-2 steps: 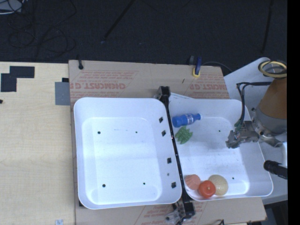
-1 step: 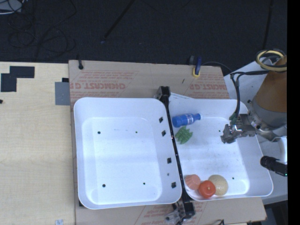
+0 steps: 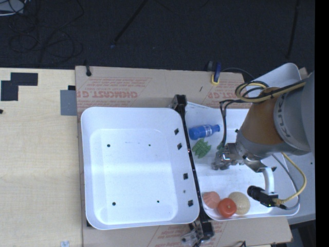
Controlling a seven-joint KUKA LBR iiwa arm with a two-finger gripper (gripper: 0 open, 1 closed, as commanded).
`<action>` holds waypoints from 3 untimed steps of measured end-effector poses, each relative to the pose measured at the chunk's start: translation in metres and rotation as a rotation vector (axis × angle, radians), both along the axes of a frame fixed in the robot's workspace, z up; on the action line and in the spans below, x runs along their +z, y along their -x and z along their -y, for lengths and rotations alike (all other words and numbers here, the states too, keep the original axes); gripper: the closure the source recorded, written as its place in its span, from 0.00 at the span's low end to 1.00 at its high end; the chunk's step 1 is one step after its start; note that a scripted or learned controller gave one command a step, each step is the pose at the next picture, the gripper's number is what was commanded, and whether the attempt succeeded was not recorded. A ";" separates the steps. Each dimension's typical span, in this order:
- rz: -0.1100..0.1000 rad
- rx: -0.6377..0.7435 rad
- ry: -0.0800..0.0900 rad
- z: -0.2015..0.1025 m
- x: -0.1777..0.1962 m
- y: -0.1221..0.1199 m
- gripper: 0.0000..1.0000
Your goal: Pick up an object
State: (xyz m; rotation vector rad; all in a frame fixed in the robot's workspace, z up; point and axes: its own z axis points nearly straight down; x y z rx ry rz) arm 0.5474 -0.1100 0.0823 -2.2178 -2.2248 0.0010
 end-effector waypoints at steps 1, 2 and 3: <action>0.000 -0.005 0.001 0.046 0.006 0.009 1.00; 0.001 -0.002 0.000 0.005 0.006 0.042 1.00; 0.010 0.004 -0.001 -0.046 0.112 -0.001 1.00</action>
